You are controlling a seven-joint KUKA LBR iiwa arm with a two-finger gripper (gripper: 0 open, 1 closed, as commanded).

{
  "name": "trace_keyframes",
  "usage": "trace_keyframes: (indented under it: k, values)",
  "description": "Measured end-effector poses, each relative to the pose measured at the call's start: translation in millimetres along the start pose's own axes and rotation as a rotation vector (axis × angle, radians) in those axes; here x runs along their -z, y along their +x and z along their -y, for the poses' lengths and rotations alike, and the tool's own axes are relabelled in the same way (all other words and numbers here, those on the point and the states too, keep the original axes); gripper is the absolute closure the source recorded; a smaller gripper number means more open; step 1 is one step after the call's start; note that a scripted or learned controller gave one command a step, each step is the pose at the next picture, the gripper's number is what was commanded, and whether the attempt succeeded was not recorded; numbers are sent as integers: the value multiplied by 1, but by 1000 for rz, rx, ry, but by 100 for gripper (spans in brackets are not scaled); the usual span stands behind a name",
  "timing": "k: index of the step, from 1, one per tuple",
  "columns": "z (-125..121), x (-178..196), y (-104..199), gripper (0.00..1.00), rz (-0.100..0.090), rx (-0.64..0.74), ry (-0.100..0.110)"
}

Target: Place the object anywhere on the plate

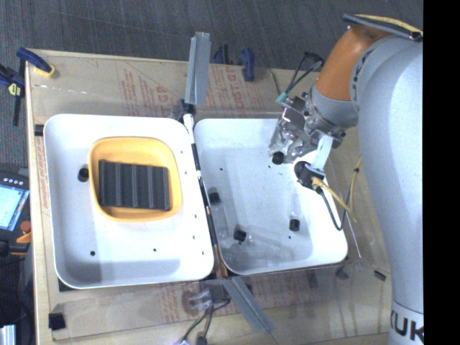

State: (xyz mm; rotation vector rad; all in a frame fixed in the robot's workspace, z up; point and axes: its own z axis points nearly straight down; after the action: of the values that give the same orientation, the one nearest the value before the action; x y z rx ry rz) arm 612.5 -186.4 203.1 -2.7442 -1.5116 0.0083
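A dark grey ribbed rectangular object (pixel 135 185) lies flat on the yellow plate (pixel 108 152) in the left bin (pixel 65 214). It covers most of the plate's middle. My gripper (pixel 282 154) hangs over the upper right part of the right bin (pixel 323 246), far to the right of the plate and the object. Nothing shows in it from this angle. The grey arm with its orange band (pixel 343 62) comes in from the right edge.
Small black pieces sit on the right bin's floor (pixel 213 198) (pixel 239 233) (pixel 294 224). Another small black piece (pixel 84 173) lies left of the plate. A cable (pixel 332 200) loops below the wrist. Clamps and a metal bar (pixel 198 67) stand at the bench's back edge.
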Motion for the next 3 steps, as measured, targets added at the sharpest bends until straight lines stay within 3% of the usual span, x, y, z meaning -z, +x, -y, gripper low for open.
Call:
trace_keyframes:
  k: [1, 2, 3]
  values:
    - [50, -29, 47, 100, 3, 275, -3]
    - [110, 87, 113, 100, 2, 347, -7]
    - [110, -13, 140, 100, 5, 438, -3]
